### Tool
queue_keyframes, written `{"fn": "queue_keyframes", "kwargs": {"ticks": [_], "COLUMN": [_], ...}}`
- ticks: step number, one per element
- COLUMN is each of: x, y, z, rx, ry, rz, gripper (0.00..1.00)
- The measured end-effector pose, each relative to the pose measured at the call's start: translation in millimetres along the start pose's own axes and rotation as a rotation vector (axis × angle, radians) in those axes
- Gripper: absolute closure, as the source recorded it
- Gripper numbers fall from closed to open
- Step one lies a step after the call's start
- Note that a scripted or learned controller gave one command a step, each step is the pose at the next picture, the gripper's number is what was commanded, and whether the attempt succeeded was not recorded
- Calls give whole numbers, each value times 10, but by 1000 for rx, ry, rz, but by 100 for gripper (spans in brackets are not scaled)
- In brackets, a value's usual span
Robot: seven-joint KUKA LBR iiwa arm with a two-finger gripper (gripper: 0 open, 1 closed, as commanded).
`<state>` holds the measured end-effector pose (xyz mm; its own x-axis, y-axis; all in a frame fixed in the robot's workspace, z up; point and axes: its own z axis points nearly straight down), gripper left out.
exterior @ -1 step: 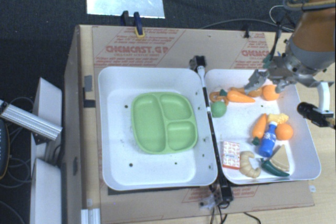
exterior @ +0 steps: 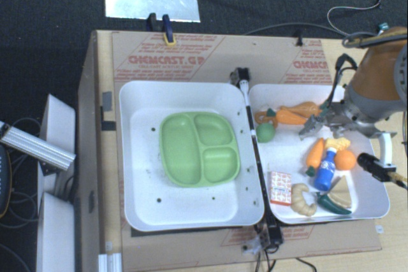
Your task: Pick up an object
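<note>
My gripper [exterior: 314,126] hangs low over the back of the right bin [exterior: 376,207]. It sits just right of a long orange carrot-like toy [exterior: 290,115] and just above a smaller orange carrot [exterior: 314,154]. A blue bottle [exterior: 326,169] lies in front of it, with an orange fruit [exterior: 345,160] and a yellow piece [exterior: 341,144] beside the bottle. A green ball [exterior: 265,132] rests near the bin's left wall. I see nothing held in the gripper.
Near the right bin's front lie a white-and-red box [exterior: 280,188], a beige pastry-shaped toy [exterior: 303,199], a green pepper [exterior: 335,204] and a cream wedge [exterior: 345,189]. The left bin [exterior: 143,105] holds a green divided plate [exterior: 199,148].
</note>
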<state>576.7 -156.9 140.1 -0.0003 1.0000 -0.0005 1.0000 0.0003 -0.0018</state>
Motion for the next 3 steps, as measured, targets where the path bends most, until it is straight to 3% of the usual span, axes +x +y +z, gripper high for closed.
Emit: {"fn": "queue_keyframes", "kwargs": {"ticks": [1,2,3], "x": [328,323,1067], "y": [-290,-281,277], "z": [563,456,-455], "rx": [-2,-4,-6], "ry": [1,0,1], "rz": [-1,-2,-4], "gripper": [0,100,100]}}
